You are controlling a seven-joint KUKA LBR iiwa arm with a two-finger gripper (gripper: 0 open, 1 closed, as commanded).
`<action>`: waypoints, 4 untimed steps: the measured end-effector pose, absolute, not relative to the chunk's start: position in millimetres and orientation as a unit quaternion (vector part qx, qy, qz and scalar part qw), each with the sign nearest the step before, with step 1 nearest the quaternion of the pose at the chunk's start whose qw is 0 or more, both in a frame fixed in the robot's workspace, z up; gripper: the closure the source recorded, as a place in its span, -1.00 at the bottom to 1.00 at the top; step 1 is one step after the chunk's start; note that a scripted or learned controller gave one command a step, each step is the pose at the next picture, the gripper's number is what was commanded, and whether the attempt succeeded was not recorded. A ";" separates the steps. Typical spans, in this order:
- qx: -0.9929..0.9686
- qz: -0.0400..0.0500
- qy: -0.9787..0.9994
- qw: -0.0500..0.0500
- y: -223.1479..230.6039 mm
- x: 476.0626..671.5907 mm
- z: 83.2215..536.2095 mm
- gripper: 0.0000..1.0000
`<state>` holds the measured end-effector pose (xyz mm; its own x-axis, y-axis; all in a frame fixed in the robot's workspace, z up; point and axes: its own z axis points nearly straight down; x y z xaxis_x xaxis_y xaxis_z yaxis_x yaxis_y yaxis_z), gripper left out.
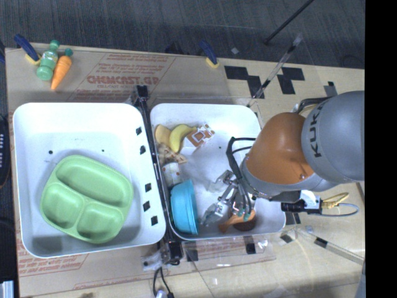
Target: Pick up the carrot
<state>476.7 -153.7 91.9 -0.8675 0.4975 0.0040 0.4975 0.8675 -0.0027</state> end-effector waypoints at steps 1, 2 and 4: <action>-0.359 0.001 -0.933 0.000 -134.6 520.9 150.0 -1.00; -0.280 0.001 -0.960 -0.001 -110.9 618.5 168.4 -1.00; -0.343 0.001 -0.939 -0.004 -111.0 645.0 193.4 -1.00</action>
<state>645.0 -111.0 193.4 -0.7647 0.6443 -0.0076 0.6443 0.7648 0.0008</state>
